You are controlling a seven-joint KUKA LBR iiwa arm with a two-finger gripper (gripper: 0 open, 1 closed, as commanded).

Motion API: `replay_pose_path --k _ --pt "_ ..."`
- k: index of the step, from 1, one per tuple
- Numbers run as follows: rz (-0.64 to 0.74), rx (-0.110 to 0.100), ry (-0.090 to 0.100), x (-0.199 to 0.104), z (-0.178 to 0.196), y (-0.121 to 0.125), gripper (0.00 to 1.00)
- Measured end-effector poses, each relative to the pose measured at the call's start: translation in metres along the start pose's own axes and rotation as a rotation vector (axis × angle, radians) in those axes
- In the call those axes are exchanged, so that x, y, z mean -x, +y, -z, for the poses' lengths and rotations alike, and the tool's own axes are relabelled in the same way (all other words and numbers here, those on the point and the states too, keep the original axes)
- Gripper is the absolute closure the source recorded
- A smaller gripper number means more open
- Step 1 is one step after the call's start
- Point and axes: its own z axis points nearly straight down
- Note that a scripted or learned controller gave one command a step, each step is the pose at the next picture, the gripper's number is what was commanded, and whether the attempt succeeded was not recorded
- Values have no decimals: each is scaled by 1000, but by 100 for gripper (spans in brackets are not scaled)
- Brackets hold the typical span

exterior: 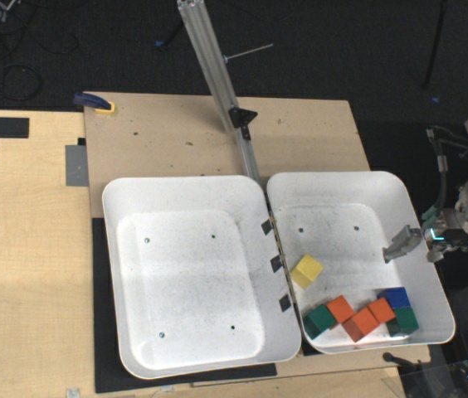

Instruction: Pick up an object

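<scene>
From the camera above the bench, the two-finger gripper [416, 240] hangs at the right rim of the right-hand shallow white bin [358, 191], reaching in from the right edge of the view. One grey finger [400, 243] slants out over the bin wall; whether the gripper is open or closed cannot be told from here, and nothing is seen held in it.

The objects to pick all lie in that same bin, toward its near side. A small yellow block [306, 271] sits alone close to the bin's left wall. Nearer the front corner a cluster packs together: a green block [319, 318], an orange block [340, 308], a second orange block [368, 319], a blue block [396, 298] and a dark green block [402, 322], most of them touching or just beside one another.

For a clean pick, the yellow block looks the best target, since it stands apart with room on its sides. The arm would likely need to travel left across the bin and descend squarely over it. The clustered blocks leave little space for a finger between them, and the near rim crowds the dark green one.

The left-hand shallow white bin [134, 201] lies beside the right one, with black clips [273, 262] along the shared edge. A slanted aluminium rail [215, 65] rises behind the bins, well apart from the blocks.
</scene>
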Motion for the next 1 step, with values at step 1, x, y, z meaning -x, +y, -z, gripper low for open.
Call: replay_pose_path --k 1 --pt "-3 4 -1 1 2 1 0"
